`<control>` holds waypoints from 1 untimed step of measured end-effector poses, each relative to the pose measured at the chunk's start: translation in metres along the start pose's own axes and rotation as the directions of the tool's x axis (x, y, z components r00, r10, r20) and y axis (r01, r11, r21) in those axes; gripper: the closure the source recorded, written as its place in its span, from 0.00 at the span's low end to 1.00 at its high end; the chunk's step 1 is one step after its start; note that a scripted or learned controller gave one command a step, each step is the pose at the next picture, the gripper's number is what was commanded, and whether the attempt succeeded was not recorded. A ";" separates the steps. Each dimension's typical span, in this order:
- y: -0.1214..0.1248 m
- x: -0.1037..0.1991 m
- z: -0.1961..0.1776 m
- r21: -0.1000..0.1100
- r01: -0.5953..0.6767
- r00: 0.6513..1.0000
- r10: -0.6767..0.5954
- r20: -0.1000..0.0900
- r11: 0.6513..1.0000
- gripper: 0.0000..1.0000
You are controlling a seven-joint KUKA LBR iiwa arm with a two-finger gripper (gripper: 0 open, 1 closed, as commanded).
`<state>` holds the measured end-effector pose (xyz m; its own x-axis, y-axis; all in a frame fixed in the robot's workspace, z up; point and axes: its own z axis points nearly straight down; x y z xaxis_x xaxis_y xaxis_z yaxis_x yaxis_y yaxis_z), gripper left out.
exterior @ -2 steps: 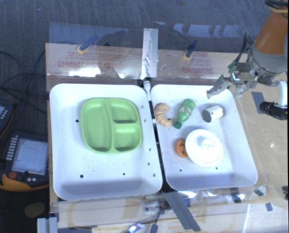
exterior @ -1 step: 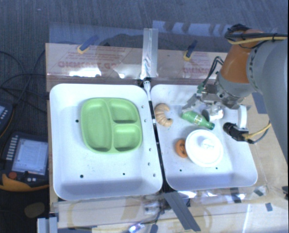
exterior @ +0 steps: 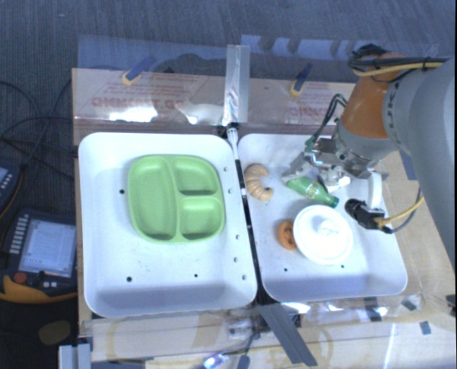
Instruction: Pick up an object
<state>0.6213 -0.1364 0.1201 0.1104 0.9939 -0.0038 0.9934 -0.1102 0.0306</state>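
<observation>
Two white bins are seen side by side on the surface. A green divided tray (exterior: 176, 197) lies in the left bin (exterior: 105, 275). In the right bin (exterior: 382, 271) a croissant (exterior: 258, 182) lies near the dividing wall, a white round lid (exterior: 323, 234) sits lower down, and an orange piece (exterior: 286, 234) touches the lid's left edge. The gripper (exterior: 321, 171) is lowered over a green bottle (exterior: 312, 188) lying tilted above the lid. Whether the fingers are clenched or released cannot be told.
</observation>
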 end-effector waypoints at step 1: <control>0.012 -0.003 0.006 -0.025 -0.188 0.982 0.188 0.002 0.982 0.00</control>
<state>0.6334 -0.1405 0.1143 0.2955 0.9553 -0.0002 0.9538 -0.2950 0.0562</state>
